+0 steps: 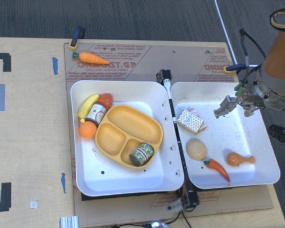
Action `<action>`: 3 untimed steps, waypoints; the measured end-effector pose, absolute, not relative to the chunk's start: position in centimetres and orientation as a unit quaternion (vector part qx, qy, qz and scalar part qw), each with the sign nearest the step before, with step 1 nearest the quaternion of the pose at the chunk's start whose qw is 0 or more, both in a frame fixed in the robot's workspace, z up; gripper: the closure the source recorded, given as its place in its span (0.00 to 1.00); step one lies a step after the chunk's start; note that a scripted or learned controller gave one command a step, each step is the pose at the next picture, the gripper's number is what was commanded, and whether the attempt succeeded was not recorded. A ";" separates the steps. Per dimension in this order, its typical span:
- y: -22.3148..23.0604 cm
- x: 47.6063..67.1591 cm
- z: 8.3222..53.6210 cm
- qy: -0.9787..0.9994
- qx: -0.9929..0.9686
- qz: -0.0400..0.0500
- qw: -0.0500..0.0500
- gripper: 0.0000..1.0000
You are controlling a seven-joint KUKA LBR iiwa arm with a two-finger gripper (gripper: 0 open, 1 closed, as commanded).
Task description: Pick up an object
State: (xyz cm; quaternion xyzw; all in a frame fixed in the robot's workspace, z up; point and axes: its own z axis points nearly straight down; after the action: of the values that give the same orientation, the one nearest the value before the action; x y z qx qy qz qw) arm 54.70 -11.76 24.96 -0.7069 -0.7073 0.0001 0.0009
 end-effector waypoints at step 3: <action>-10.3 56.4 8.6 -0.707 -0.707 -0.001 -0.001 0.00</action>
State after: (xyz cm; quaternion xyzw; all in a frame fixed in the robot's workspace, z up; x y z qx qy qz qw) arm 56.39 -10.26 8.60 -0.7071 -0.7071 -0.0007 -0.0014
